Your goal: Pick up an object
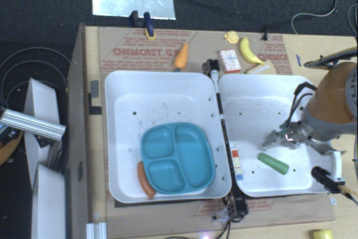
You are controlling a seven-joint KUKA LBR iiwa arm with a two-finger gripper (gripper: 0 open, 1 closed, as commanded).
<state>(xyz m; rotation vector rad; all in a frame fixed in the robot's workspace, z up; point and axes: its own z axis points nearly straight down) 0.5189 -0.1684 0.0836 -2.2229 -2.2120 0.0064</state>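
A green cylinder-shaped object (273,163) lies flat in the right bin (251,92), near its front. My gripper (281,139) hangs just above and behind it at the bin's right side, open, with nothing between its fingers. In the left bin (128,92) a blue divided plate (177,157) rests toward the front. An orange sausage-like piece (145,179) lies against the plate's left front edge.
A small red-and-white card (235,159) sits by the divider between the bins. Behind the bins on the cardboard lie a carrot (180,56), a small box (230,60), a banana (249,51) and a white stick (257,69).
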